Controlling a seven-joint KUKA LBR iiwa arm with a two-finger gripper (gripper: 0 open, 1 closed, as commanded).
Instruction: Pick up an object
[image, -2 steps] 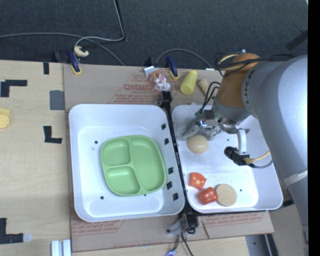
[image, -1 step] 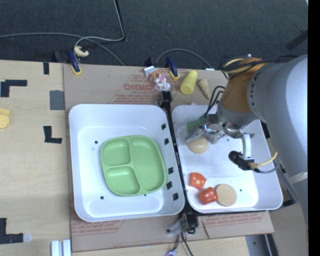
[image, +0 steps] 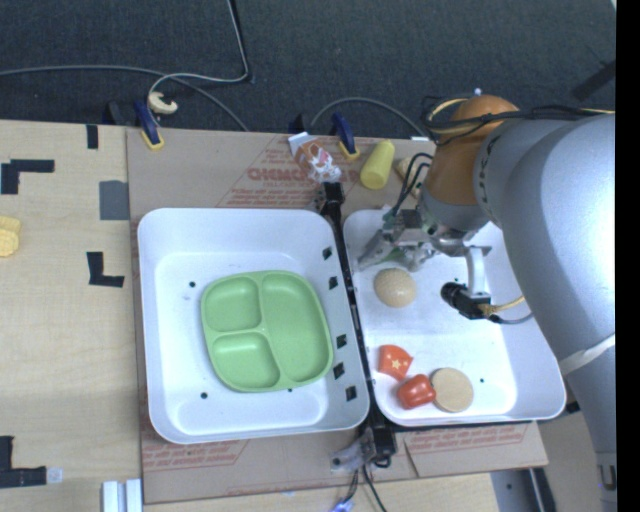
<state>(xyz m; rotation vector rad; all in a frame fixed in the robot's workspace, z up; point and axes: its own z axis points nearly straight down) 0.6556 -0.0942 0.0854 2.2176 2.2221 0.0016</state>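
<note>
Printing in red ran across the cardboard (image: 240, 185) under the bins, just above the left bin's (image: 170, 300) far rim, but it was too blurred to read with any certainty. A small red-and-white packet (image: 316, 157) lay on the same cardboard, and its markings were also illegible.

The beige ball (image: 394, 288) sat on the floor of the right bin (image: 500, 370), in its far half and toward the wall shared with the left bin. It looked nearly round, so no long axis or heading could be made out.

The arm (image: 560, 220) came in from the right, its broad grey body crossing over the right bin's outer side. The orange band (image: 462, 150) bent above the far rim, and the wrist sloped down toward the shared wall. The gripper (image: 392, 258) hung just beyond the ball, with its fingers (image: 368, 254) apparently spread and nothing between them.

Near the front of the right bin lay two red pieces (image: 404, 375), touching a tan disc (image: 452, 390). A green plate (image: 265, 330) with three sections filled the middle of the left bin. A yellow cylinder (image: 377, 165) lay on the cardboard beyond the right bin.
</note>
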